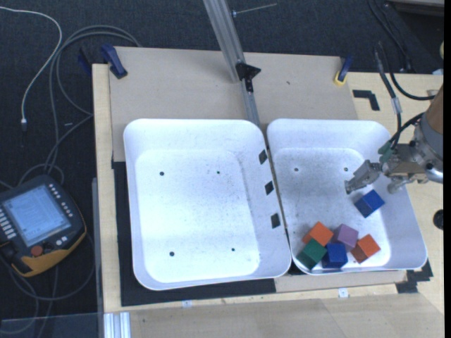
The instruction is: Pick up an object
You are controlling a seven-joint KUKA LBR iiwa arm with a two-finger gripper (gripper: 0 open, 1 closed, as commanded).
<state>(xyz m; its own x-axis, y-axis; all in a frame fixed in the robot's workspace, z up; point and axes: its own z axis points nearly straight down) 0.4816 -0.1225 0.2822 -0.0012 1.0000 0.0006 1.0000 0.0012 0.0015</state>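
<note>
The end effector [380, 177] hangs over the right bin [310, 136] with its fingers spread and nothing between them, just above and beside a lone blue cube [369, 203]. That cube sits apart from the cluster in the bin's near corner, where an orange cube [320, 233] and others crowd together. It looks small, light and rigid; gripping across two flat opposite faces seems safest, since corners may slip
</note>
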